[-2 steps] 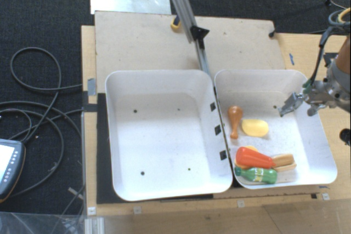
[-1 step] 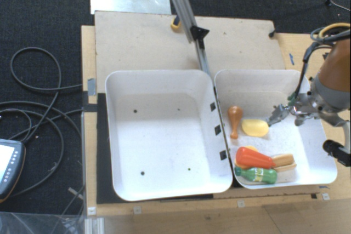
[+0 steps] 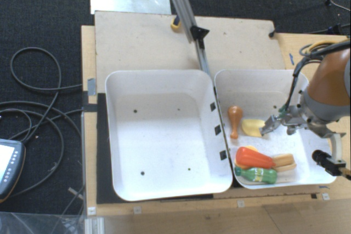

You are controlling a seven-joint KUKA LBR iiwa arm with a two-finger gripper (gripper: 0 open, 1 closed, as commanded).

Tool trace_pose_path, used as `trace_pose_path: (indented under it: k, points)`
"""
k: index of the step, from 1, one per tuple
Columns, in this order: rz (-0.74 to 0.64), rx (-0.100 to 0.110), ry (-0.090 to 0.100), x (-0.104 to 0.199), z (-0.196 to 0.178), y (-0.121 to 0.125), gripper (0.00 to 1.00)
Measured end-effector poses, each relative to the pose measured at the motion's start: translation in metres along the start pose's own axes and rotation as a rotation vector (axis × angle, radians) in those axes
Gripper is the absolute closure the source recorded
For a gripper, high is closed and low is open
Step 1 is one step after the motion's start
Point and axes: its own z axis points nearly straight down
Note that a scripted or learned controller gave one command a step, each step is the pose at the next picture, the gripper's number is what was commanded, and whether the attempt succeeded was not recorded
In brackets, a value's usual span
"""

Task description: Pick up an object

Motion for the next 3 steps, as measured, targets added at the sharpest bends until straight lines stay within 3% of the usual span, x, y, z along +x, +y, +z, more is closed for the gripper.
trace_pose_path:
  k: [1,3]
  points:
    - [0.0,-0.007,-0.002,0.0,-0.014,0.001,1.0]
    - [-0.007,-0.014,-0.005,-0.003,-0.122,0.009,1.0]
